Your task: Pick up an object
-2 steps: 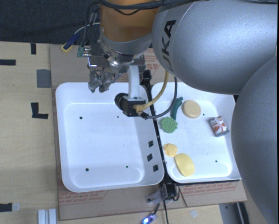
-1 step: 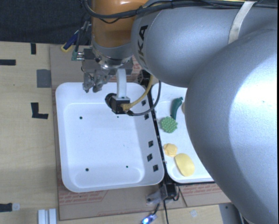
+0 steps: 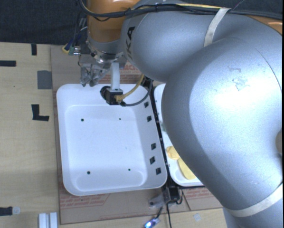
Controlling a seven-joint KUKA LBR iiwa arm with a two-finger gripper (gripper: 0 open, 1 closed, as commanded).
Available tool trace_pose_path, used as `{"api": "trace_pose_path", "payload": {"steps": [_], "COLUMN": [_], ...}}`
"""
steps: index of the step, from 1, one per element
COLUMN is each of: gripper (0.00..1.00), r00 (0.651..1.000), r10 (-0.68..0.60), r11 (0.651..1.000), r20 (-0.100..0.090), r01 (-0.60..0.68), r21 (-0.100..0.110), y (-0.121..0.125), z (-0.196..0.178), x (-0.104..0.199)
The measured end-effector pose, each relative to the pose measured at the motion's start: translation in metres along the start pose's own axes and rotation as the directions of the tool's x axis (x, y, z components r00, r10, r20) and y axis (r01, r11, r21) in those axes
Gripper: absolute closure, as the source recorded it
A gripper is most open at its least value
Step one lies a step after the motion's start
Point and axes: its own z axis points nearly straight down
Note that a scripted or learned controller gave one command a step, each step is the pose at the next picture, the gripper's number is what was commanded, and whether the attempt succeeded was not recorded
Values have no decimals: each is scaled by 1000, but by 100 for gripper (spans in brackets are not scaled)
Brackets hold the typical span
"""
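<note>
Grey arm (image 3: pixel 227 103) hides most of a yellow object (image 3: pixel 180 163) — well apart from the jaws (image 3: pixel 90 77), state unclear.

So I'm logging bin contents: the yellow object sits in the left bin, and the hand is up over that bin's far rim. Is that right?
Not quite. The yellow object lies in the right bin, partly hidden by the arm. The rest holds: the camera view shows the hand over the far rim of the left bin.

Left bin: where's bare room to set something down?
Left bin: its floor is bare from front rim to right wall. Crowded along the back rim, where the claw hangs. The right bin holds a yellow object under the arm.
</note>
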Motion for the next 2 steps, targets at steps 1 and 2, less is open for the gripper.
{"api": "trace_pose_path", "payload": {"steps": [1,2], "gripper": [100,100], "r00": [1000,1000], "r10": [-3,-3], "r11": [1000,1000], "r20": [-9,-6], "r01": [3,3], "r21": [-21,-8], "y": [-1,-2], "z": [-169,-223], "x": [1,1]}}
